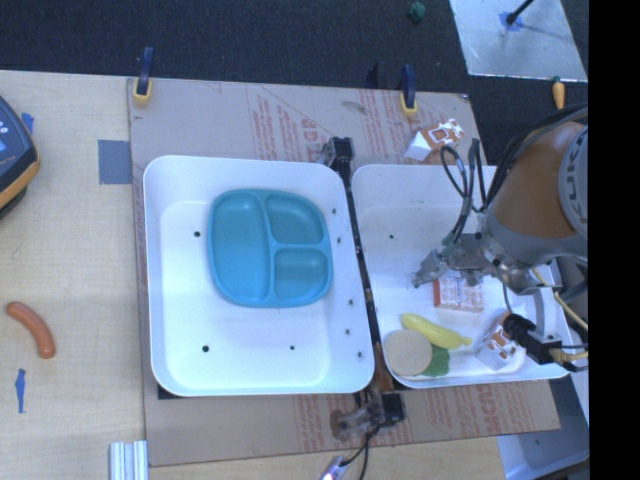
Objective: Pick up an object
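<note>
The right bin (400, 198) holds several small things near its front. A white and orange packet (460, 294) lies flat, a yellow banana-shaped piece (432, 330) is just in front of it, and a round tan disc (408, 353) rests against a green piece (439, 363). Another small packet (497, 343) lies at the front right. My gripper (452, 267) hangs low over the right bin, right at the far edge of the white and orange packet. Whether it touches the packet cannot be made out. The grey arm comes in from the right.
The left bin (170, 298) holds a blue divided plate (270, 246). On the bench at far left lie a brown sausage (31, 328) and a dark device (12, 158). A small packet (437, 139) lies behind the right bin. Cables run beside the wrist.
</note>
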{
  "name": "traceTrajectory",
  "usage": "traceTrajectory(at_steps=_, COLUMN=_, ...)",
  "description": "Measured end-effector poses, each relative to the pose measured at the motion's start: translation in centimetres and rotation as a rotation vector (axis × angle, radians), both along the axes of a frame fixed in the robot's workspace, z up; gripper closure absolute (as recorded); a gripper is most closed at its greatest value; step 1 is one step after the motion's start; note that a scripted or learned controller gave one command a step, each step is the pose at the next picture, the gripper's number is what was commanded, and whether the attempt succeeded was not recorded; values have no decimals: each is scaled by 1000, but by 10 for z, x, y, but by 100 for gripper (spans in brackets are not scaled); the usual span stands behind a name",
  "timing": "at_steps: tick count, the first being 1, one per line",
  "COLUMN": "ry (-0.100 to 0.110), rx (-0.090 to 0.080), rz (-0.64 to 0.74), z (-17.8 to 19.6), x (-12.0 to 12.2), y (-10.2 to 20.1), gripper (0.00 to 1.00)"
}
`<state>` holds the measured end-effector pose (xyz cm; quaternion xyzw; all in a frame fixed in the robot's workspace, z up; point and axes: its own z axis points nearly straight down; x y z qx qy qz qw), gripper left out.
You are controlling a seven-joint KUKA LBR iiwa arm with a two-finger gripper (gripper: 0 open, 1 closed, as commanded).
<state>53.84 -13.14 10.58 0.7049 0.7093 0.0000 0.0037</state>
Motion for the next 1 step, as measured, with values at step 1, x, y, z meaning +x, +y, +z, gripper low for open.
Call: traceTrajectory(at_steps=1, ry=8, rx=6, rz=-2, z=-14, x=53, y=21, gripper=0)
